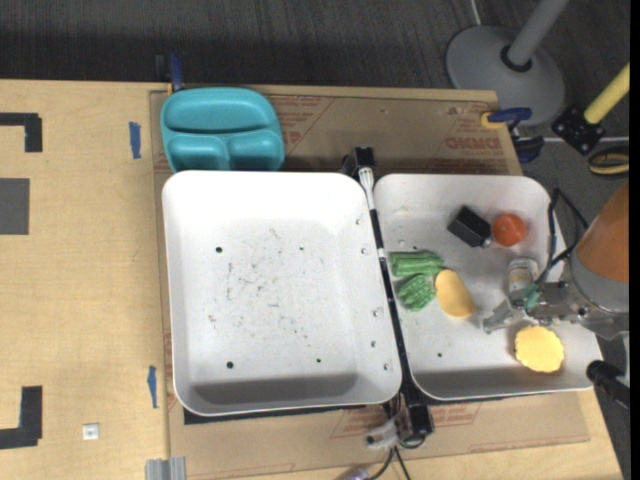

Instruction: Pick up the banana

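Camera view: fixed overhead, slanted, both bins in frame.
Banana [453, 294]: taken to be the short, stubby yellow piece in the right bin [470, 383], left of centre, lying on the floor; the identification is a judgement from its oblong shape.
Long axis: runs from upper left to lower right in the view.
Gripper [515, 303]: low over the right bin's right half, on the arm [605, 258] entering from the view's right.
Grip state: cannot tell whether open or closed; nothing is seen held.
Key relation: the banana lies to the view's left of the gripper, near but apart, at about the same depth in the bin; a short leftward move looks necessary.
Yellow round piece [539, 349]: just in front of the gripper, a likely confuser.
Green pieces [414, 276]: touching or just beside the banana's left side; may crowd the grasp.
Black block [468, 227], orange ball [509, 229]: at the far wall, well clear.
Left bin [200, 208]: scuffed floor.
Teal tray [222, 128]: behind the left bin.
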Robot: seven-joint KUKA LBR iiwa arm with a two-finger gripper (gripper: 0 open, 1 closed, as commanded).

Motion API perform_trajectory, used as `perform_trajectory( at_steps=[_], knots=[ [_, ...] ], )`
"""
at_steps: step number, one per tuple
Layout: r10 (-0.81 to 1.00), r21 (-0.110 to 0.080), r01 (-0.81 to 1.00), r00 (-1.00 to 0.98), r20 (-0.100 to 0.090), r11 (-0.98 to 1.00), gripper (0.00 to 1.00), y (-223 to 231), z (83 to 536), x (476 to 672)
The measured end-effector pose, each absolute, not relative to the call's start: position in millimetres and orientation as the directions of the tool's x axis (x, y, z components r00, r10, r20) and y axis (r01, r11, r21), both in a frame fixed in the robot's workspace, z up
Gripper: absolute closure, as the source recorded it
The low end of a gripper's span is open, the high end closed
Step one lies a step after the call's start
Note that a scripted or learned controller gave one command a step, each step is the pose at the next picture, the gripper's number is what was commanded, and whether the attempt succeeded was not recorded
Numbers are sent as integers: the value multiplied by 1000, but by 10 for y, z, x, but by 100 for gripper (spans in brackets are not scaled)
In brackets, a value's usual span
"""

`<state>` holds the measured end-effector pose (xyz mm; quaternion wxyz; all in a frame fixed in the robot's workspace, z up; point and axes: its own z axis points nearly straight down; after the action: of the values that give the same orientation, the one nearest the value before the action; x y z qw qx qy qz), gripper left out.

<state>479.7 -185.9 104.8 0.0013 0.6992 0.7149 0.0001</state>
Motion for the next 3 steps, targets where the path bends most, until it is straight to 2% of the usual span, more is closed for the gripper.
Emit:
perform_trajectory(
  at_steps=[1,2,3],
  knots=[
    [955,1,955,-295,0,295,0,-1560,854,4798],
    [785,2,785,-620,0,620,0,-1008,856,4804],
    [880,1,880,-474,0,474,0,-363,1848,5429]
  ],
)
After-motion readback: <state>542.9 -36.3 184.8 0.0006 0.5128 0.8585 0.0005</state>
